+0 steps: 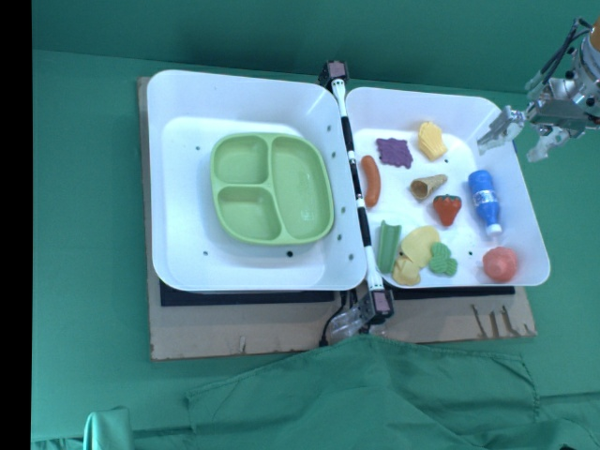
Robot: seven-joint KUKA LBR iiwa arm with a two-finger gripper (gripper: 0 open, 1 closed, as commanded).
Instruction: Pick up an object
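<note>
Claw (521, 138) spread and empty, poised above the right bin's (525, 204) far corner, presumably staging a descent toward toy foods there, the blue bottle (485, 201) lying nearest, untouched.

No text, brand, number or sign can be read. A label is seen on the blue bottle (485, 201), but its print is too small to be read.

From my console: toys crowd the right bin (521, 216), gaps narrow; the green plate (272, 187) fills the left bin's (187, 101) middle.
</note>
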